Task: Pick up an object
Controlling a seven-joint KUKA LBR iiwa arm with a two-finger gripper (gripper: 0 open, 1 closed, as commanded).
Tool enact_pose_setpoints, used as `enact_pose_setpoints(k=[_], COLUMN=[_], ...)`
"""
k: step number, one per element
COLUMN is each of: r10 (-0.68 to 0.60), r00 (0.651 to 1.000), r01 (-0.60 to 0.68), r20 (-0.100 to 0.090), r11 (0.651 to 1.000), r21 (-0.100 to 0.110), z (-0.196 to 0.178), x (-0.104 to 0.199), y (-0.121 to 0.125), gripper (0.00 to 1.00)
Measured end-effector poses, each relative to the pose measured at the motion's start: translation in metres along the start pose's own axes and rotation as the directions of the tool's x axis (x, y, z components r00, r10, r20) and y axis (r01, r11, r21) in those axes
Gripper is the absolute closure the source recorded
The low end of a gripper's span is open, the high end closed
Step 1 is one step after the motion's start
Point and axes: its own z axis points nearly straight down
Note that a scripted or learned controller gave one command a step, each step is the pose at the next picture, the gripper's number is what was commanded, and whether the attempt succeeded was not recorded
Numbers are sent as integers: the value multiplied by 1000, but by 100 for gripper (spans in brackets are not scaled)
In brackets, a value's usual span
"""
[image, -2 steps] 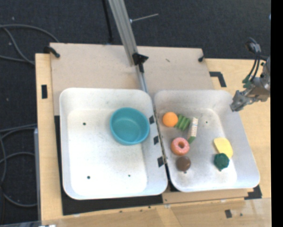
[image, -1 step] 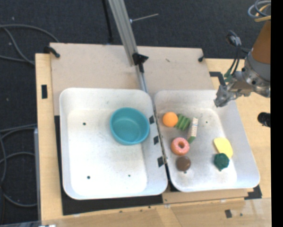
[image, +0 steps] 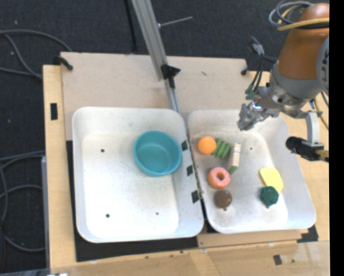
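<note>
Hovering near the right bin's [image: 286, 154] far edge, the gripper [image: 249, 119] (grip state: cannot tell) is approaching; descending onto the orange ball [image: 206, 145] is likely next.

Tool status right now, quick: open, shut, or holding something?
Tool: cannot be told from this view; it hangs over the far end of the right bin, with nothing seen in it.

My tool [image: 251, 119] hangs over the right bin's [image: 295, 211] far end, with bare floor below it. Nearer, the orange ball [image: 206, 145], green piece [image: 222, 149], pink ring [image: 219, 177] and brown ball [image: 222, 199] crowd the left side; the yellow piece [image: 270, 177] and dark green piece [image: 269, 196] block the right. A bare lane runs between.
</note>
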Motion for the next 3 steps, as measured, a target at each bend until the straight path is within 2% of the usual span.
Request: enact_pose_setpoints(k=[2, 3], r10=[0, 0], r00=[1000, 1000], r01=[0, 0], r20=[0, 0], r11=[1000, 1000], r21=[-2, -1], z=[-4, -4], x=[95, 145], y=[35, 35], gripper=[100, 100])
